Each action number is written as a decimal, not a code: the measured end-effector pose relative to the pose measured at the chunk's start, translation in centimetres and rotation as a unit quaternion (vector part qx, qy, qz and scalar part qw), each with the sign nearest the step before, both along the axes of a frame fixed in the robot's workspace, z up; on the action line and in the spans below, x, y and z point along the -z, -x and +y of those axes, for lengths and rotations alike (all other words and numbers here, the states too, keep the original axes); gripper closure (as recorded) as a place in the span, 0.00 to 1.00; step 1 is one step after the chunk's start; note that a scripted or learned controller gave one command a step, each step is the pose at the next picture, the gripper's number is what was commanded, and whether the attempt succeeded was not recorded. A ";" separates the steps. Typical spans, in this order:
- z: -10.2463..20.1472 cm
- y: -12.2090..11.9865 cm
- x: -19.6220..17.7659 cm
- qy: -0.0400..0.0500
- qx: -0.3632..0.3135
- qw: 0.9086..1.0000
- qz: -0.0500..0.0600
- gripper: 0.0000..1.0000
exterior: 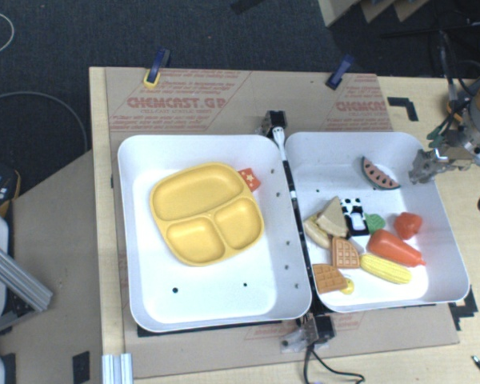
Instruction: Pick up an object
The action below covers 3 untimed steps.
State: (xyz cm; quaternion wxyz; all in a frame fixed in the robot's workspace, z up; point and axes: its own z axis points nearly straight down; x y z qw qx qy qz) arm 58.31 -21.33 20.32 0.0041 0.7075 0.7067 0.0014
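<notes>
The right bin holds a pile of toy food. A watermelon slice lies near its back. A red tomato, an orange carrot and a yellow corn cob sit toward its right front. Two waffles and a bread wedge lie beside a black-and-white piece and a small green piece. My gripper hangs over the bin's far right rim, right of the watermelon slice, with nothing seen in it.
The left bin carries a yellow divided plate with a small red block at its back right corner. A black divider runs between the bins. Clamps sit at the board's far edge.
</notes>
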 end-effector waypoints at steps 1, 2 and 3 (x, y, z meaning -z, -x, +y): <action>0.0 -0.1 -2.4 -0.001 -0.001 1.000 0.001 1.00; 5.9 0.5 -1.4 -0.004 -0.003 1.000 0.005 1.00; 11.9 1.8 -1.9 -0.004 -0.004 1.000 0.005 1.00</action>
